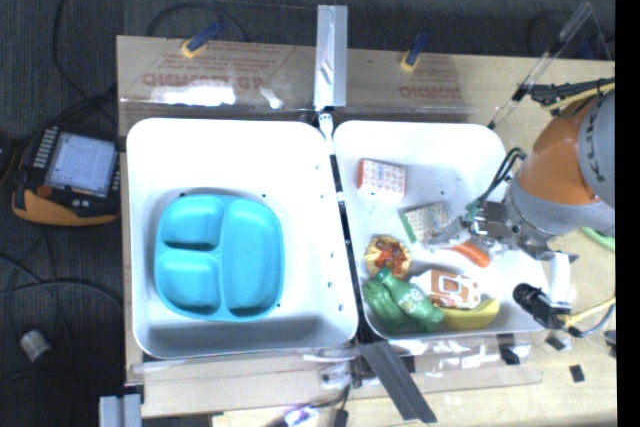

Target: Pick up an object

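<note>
A: Starting at the bottom of the frame, what is lying in the right bin (490, 147)?

B: A cluster is crowding its lower part: a green soft item (402, 303) at lower centre, a yellow banana-like piece (472, 316) curving along the bottom beside it, and an orange-and-white carton (455, 289) sitting just above that. A red-and-yellow packet (388, 256) is lying against the green item's upper edge.

A: And the gripper?

B: The gripper (476, 227) is reaching in from the right of the frame, sitting low over the middle of the right bin. An orange-red piece (474, 254) is lying just below it, and a speckled grey-green packet (425, 218) is lying just to its left. Whether it is spread or clamped, I cannot tell; the wrist is hiding that.

A: So is anything being lifted?

B: Nothing is showing as held. I am judging the pick as not yet made: the arm is down among the objects, but grasping and raising are remaining.

A: Farther up?

B: A red-and-white checked box (381, 177) is resting alone near the bin's upper left. In the left bin (140, 215), a blue divided tray (219, 255) is lying untouched.
</note>
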`<state>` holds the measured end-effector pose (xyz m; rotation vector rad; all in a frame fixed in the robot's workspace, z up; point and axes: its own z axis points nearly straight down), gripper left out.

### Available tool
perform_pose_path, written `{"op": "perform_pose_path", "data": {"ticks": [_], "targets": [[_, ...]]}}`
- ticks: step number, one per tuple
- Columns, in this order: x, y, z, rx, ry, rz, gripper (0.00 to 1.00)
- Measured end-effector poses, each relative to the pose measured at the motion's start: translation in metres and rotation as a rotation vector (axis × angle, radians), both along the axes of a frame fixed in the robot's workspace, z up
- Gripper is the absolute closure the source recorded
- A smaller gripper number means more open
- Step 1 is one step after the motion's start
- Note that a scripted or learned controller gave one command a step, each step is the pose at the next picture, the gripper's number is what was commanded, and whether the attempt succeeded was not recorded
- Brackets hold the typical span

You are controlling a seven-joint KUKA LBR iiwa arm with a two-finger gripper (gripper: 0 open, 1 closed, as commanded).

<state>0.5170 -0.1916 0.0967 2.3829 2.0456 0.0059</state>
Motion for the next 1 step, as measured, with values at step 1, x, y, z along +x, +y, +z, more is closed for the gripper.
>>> {"op": "perform_pose_path", "data": {"ticks": [1], "targets": [[-0.0006,0.0012,0.0078,0.001,0.003,0.002,1.0]]}}
